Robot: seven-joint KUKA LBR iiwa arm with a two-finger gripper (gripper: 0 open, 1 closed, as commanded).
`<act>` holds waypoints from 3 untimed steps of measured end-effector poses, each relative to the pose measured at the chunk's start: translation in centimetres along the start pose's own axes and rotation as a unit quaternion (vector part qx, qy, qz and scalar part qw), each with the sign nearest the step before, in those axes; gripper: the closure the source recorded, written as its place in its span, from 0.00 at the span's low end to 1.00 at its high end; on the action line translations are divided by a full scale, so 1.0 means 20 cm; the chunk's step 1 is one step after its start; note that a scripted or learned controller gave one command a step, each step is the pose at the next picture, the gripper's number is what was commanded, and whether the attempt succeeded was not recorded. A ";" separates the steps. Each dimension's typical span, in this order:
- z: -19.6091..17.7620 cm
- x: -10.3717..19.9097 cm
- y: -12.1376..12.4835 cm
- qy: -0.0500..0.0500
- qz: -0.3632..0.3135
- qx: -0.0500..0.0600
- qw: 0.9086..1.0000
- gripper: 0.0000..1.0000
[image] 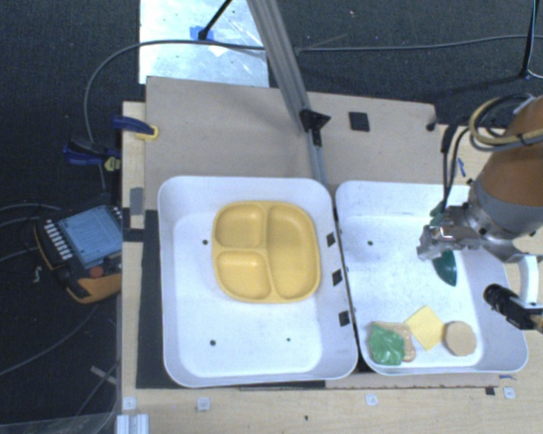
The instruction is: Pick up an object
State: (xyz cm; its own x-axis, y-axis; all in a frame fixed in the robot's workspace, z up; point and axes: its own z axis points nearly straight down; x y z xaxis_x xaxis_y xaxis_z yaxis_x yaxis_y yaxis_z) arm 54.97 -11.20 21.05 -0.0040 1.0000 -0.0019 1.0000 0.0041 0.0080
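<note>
Far to the left of the claw, off the worktop (221, 121): a small handheld unit with a blue screen (82, 241) on the dark floor, amid loose cables.

Well left of the claw, in the left bin (183, 342): a yellow divided plate (266, 250), three compartments, nothing on it.

Closer in, but below and left of the claw, near the front wall of the right bin (379, 206): a green leafy piece on a tan slice (390, 343), touching or nearly so; just beside it a yellow wedge (425, 326); then a round tan disc (460, 337), below the claw and slightly to its right.

Claw (441, 240) itself low over the right bin, near that bin's right half. A dark green object (447, 266) directly beneath the fingertips, touching or just under them. Clenched on it or merely hovering over it: cannot tell, fingers too small and too much in shadow to read.

Judged progress: approach done, object chosen in all likelihood the dark green one. Secure grip unconfirmed; lift clear of the bin floor not evident. Left to do: confirm closure, raise.
</note>
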 end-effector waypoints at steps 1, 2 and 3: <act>-0.25 0.00 0.01 0.000 0.000 0.000 1.000 1.00; -0.19 0.21 0.11 0.001 -0.003 0.002 1.000 1.00; -0.12 0.46 0.19 0.002 -0.003 0.003 1.000 1.00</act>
State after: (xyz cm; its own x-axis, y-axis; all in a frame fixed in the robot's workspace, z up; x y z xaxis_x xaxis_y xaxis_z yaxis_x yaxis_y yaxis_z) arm 58.70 -1.92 23.40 -0.0105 0.9999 0.0011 0.9999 0.0105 0.0025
